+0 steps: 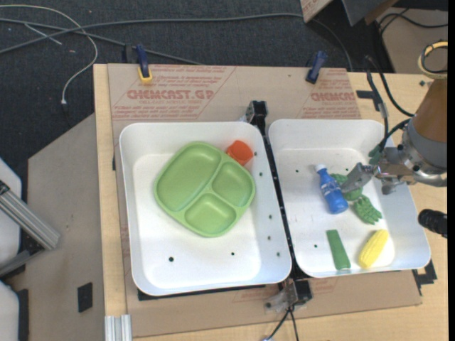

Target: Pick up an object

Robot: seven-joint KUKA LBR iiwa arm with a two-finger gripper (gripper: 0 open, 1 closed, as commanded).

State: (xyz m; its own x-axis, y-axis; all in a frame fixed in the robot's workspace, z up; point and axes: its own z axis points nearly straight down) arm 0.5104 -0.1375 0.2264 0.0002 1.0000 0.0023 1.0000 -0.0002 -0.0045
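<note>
I see the jaws low in the right bin, just right of the blue bottle and above the green ridged toy. I cannot tell how far apart they stand; the view is too coarse there, and nothing shows clearly gripped between them. The grey arm comes in from the right edge over that bin's rim.

The blue bottle lies tilted, white cap toward the far side. Nearer the front wall, 1 green stick lies beside 1 yellow corn cob, close but apart.

The left bin holds a green divided plate with 3 compartments, and an orange item sits at its far right edge, touching or nearly so.

Both bins rest on a cardboard sheet on the counter, fixed by 2 blue clamps at the far edge.
</note>
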